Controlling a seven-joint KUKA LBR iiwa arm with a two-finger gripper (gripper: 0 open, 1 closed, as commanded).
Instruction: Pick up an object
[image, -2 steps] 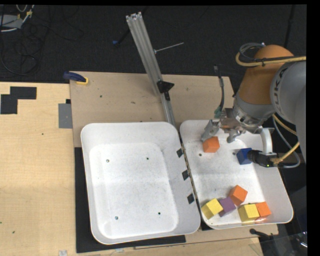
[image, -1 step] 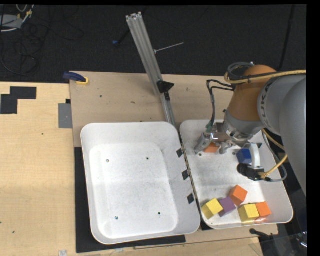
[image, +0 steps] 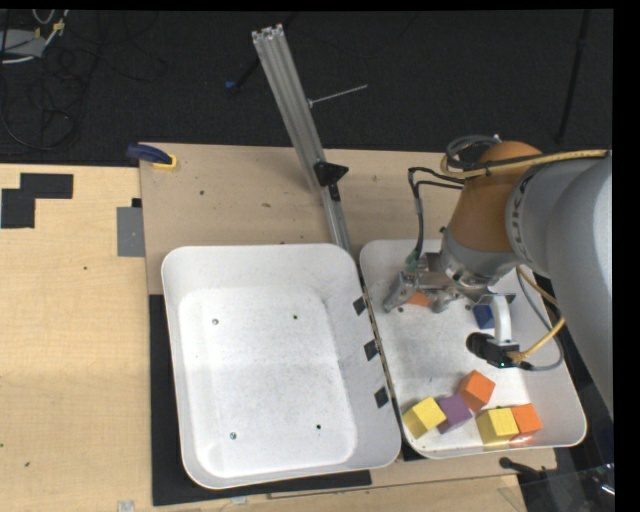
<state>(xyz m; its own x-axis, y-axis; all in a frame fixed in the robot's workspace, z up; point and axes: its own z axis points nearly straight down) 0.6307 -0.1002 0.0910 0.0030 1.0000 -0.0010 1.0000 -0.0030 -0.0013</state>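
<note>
In the camera view, two white bins are seen side by side on the bench. The left bin (image: 190, 300) is the larger one, and the right bin (image: 400, 360) lies beside it, touching along its edge.

The arm (image: 560, 230) is seen coming in from the right, with the orange band (image: 485, 210) above the wrist. The gripper (image: 420, 293) is lowered into the far part of the right bin, near its left wall. Something small and orange is visible close between the grey fingers, but it cannot be told if it is a held object, and how far the fingers are parted cannot be told either.

A group of blocks is placed at the near end of the right bin, well apart from the gripper: a yellow block (image: 425, 414), a purple block (image: 456, 410), an orange block (image: 478, 387), and a yellow and orange pair (image: 508, 423). A blue object (image: 484, 315) is seen just beside the wrist, partly hidden by the cables.
</note>
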